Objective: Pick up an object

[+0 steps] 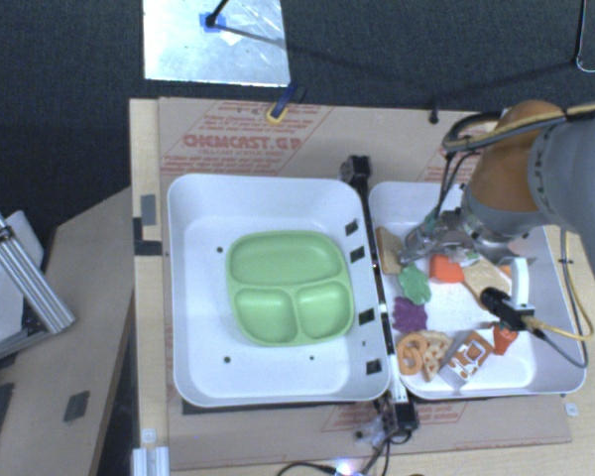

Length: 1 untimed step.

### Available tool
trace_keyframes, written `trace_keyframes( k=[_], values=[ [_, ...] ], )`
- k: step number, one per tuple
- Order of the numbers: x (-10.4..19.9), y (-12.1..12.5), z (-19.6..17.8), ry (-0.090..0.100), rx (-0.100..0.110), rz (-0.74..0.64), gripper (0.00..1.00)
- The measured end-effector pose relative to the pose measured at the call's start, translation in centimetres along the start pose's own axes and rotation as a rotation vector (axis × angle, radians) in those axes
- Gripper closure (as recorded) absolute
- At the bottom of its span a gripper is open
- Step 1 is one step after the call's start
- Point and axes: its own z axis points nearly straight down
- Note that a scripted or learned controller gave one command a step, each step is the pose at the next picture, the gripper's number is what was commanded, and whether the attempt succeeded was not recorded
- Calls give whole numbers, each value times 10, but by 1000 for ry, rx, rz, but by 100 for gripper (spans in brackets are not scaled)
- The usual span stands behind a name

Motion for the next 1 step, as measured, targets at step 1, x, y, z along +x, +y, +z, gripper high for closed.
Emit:
trace_keyframes(
  k=[1],
  values=[
    [-1, 7, -1, 1, -9, -1, 0]
  ],
)
